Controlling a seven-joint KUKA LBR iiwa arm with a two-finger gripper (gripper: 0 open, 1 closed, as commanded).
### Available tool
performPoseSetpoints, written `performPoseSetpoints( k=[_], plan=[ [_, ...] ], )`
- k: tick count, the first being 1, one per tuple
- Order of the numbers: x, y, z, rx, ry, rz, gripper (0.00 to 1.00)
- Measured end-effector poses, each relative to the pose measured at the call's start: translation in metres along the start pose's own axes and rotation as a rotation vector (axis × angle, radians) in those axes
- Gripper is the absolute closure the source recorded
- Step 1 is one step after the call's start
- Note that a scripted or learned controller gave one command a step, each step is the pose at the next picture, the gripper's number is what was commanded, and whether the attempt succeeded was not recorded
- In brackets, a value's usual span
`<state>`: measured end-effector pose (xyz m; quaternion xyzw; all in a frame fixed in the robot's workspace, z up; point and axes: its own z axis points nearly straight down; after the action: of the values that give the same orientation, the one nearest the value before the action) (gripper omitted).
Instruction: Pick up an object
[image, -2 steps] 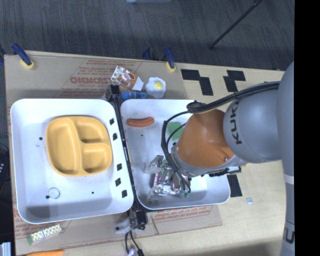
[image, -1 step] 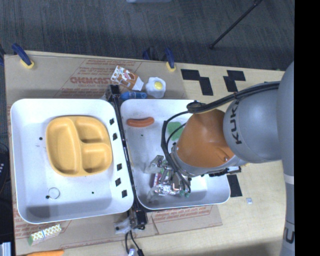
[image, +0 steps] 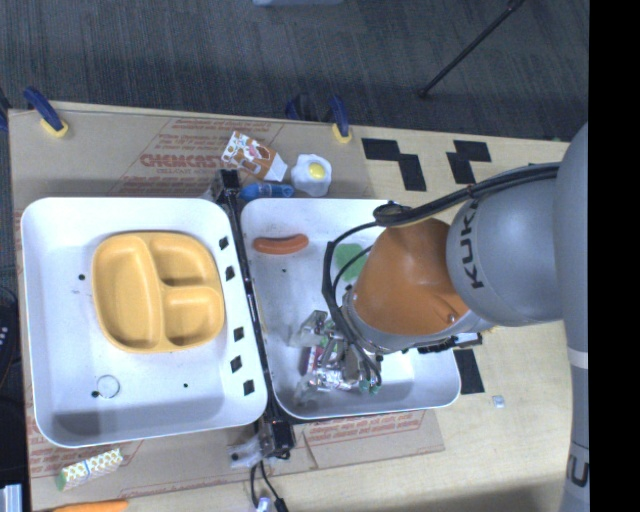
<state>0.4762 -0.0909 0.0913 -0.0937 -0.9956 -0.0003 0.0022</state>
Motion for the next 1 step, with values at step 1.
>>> performPoseSetpoints(
  k=[1],
  plan=[
    [0.0, 0.0, 0.0, 0.0, 0.0, 0.0, 0.0]
  ],
)
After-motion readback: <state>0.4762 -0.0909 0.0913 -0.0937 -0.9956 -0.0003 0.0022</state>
